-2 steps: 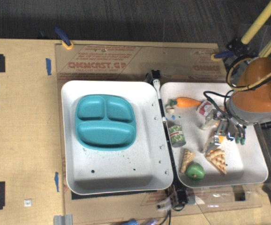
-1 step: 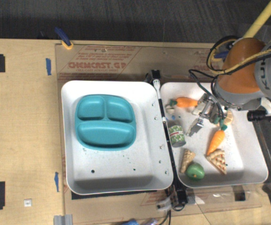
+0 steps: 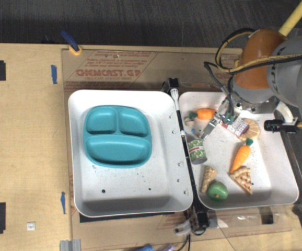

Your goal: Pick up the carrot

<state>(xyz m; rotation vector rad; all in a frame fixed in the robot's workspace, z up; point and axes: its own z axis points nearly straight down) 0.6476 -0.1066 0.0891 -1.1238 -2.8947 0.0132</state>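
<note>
The arm enters from the right and leans over the upper part of the right bin. Its hand sits low near that bin's upper left area, close to the dividing edge; whether it is open or closed cannot be told from this angle, and nothing is seen held in it.

The carrot lies on the floor of the right bin, near its centre, tilted with its green top pointing up and right. It is apart from the hand, below and to the right of it.

Other items in the right bin: an orange piece just above the hand, a small can at the left wall, a green pepper and a pizza slice below the carrot.

The left bin carries a teal divided plate. Both bins rest on the surface.
</note>
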